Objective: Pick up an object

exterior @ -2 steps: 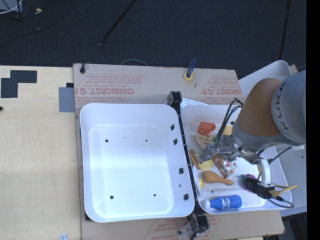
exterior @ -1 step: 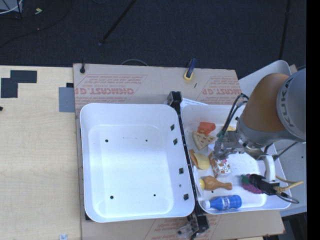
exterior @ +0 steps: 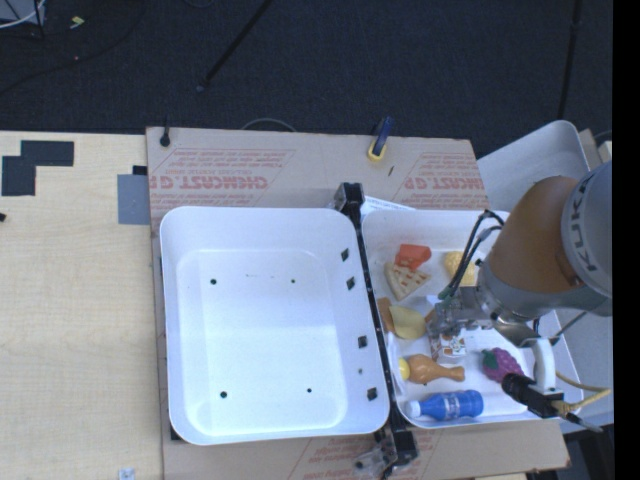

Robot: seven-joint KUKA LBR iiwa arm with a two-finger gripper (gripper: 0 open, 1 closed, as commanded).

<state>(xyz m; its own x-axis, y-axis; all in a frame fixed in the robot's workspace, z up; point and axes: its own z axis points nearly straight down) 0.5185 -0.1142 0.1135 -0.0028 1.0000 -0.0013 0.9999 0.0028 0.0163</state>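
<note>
Table (exterior: 70, 298) with two white bins, dark floor behind.
Toys are gathered in the right bin (exterior: 470, 416); the end effector (exterior: 450, 333) state cannot be told.

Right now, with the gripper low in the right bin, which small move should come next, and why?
Probably a short, straight lift to test the grasp. The gripper sits low in the right bin, at a small red-and-white object, with the yellow chicken leg and the blue bottle close by. Whether it holds anything is unclear from this view.
</note>
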